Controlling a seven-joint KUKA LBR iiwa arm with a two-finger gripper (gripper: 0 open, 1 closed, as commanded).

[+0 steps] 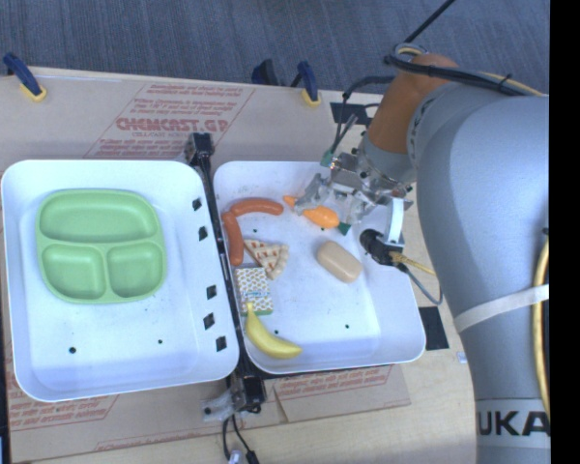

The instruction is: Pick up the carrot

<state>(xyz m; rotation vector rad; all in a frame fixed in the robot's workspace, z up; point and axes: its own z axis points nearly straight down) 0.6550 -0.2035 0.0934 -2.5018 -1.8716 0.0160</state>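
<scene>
The carrot [321, 217] is orange with a green stub at its right end. It lies in the upper middle of the right white bin [387, 327]. My gripper [334, 197] is low over the bin, right at the carrot's upper side, and its metal parts cover part of the carrot. A small orange tip shows just left of the gripper. The grey arm with its orange band [401, 104] reaches in from the right.
The right bin also holds two hot dogs [234, 235], a pizza slice [268, 255], a checkered cracker [252, 288], a banana [267, 338] and a tan bread roll [338, 261]. A green divided plate [101, 245] sits in the left bin [39, 356].
</scene>
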